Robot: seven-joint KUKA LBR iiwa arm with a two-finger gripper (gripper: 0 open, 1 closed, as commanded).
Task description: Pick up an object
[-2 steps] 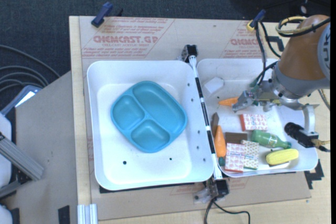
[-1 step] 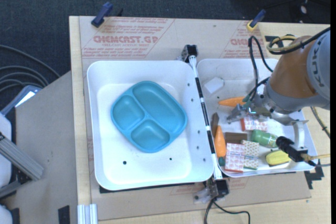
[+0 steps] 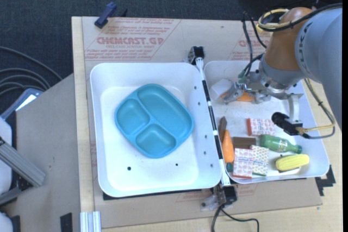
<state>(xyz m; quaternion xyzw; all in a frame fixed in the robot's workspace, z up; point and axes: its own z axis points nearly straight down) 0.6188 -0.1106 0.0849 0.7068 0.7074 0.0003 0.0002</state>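
We see the grey two-finger gripper [image 3: 246, 92] low in the right white bin [image 3: 318, 117], centre-right of frame; can't tell jaws' state.

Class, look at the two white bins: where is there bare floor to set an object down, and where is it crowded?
Left bin: bare floor rings the blue divided plate, widest along the near edge. Right bin: a bare patch between the gripper and the wrapped packets. Crowded: its near end, with carrot, green bottle and corn.
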